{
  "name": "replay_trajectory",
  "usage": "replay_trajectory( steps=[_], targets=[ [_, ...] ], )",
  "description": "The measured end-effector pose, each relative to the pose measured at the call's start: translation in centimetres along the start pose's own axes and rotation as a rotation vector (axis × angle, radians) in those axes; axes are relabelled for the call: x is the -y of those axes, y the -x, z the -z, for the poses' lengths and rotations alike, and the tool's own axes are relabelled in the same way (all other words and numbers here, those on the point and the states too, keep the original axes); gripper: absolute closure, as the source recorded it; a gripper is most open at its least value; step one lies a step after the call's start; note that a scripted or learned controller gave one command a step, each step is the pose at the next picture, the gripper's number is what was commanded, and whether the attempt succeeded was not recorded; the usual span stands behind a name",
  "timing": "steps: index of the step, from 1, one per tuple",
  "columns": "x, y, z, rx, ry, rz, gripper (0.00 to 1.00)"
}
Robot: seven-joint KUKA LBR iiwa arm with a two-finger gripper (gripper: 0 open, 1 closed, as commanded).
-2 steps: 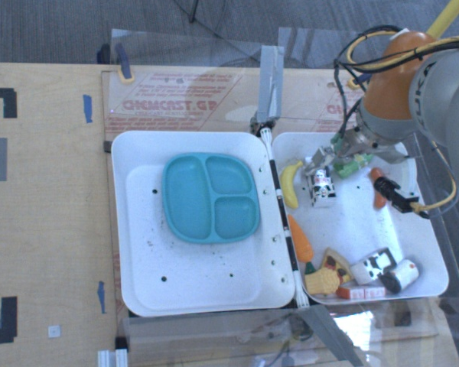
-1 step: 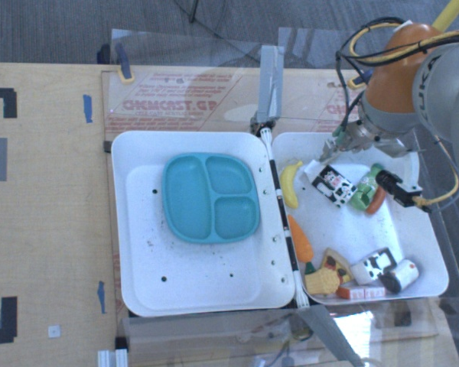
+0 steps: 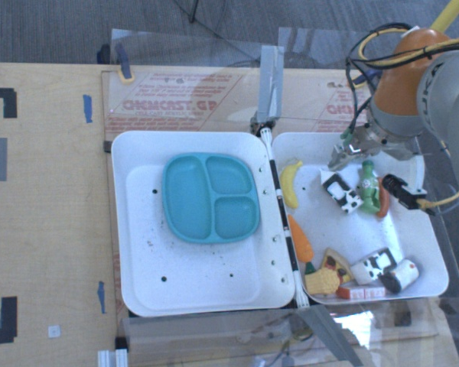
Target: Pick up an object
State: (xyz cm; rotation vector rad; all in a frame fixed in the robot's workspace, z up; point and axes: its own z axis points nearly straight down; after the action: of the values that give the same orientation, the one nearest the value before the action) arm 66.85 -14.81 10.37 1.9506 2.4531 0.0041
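Note:
My gripper [image 3: 347, 153] hangs over the back of the right bin [image 3: 432, 251], below the arm's orange band [image 3: 402, 82]. Just in front of it lie a black-and-white cow toy [image 3: 341, 192] and a green bottle [image 3: 367, 180], with a red-orange piece [image 3: 382, 202] beside the bottle. A yellow banana [image 3: 291, 183] lies at the bin's left wall, left of the gripper. I see nothing held in the gripper.
A teal divided plate [image 3: 211, 197] sits in the left bin [image 3: 138, 281]. The right bin's front holds a carrot [image 3: 300, 240], a yellow corn piece [image 3: 323, 282], a second cow toy [image 3: 379, 264], a red bar [image 3: 363, 291] and a white cylinder [image 3: 405, 270]. Cables loop above the wrist.

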Motion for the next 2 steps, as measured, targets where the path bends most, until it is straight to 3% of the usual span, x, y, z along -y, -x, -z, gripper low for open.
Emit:
replay_trajectory(
  steps=[1, 2],
  targets=[
    [0.0, 0.0, 0.0, 0.000, -0.001, 0.000, 0.00],
    [3.8, -1.2, -1.3, 0.000, 0.004, 0.158, 0.00]
  ],
)
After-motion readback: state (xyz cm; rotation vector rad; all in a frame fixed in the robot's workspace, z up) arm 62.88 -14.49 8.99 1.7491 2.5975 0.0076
